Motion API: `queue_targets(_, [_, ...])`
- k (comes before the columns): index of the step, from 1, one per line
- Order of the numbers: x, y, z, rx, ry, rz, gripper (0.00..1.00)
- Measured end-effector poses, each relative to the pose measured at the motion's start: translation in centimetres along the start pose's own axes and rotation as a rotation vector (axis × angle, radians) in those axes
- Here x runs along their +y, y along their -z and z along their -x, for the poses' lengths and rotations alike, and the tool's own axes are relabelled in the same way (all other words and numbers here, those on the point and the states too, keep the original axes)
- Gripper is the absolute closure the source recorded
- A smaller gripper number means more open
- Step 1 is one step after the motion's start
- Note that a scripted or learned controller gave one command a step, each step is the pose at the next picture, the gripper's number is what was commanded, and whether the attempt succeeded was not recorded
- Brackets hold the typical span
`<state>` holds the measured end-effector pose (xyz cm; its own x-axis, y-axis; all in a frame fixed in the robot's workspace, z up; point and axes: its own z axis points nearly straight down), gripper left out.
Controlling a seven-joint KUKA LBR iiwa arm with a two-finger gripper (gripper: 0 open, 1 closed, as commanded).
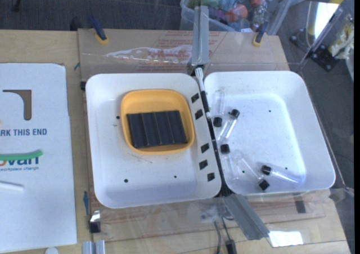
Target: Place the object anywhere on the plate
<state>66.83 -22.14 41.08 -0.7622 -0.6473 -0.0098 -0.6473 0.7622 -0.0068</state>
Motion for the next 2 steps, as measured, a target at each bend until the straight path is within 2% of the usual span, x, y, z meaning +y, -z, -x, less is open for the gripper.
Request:
queue_targets(1, [1.1, 2.7, -1.3, 0.0, 0.365, 0.001, 1.0])
queue_targets(2, [0.1, -4.2, 0.0, 0.001, 0.8, 0.012, 1.0])
